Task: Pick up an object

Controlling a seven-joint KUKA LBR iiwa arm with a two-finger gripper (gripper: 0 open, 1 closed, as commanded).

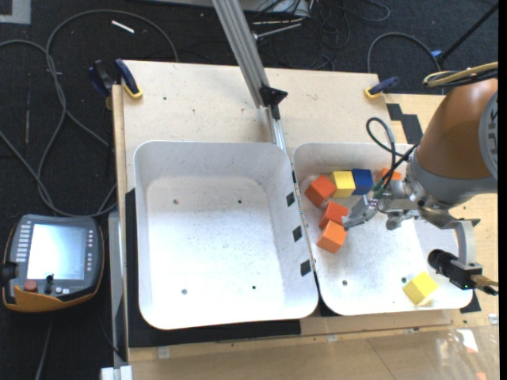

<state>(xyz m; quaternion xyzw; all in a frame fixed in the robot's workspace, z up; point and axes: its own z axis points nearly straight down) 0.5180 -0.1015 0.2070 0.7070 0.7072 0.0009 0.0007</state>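
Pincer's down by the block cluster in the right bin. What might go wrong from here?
1. The orange blocks, yellow block and blue block sit packed together, so the pincer may wedge between two or nudge them apart without catching one.
2. The cluster lies near the right bin's left wall, so a push could jam a block against it.

We see two bins side by side: the left bin (150, 212), and the right bin (372, 291) with blocks (333, 212) clustered in its upper left and one block (419, 288) at lower right.
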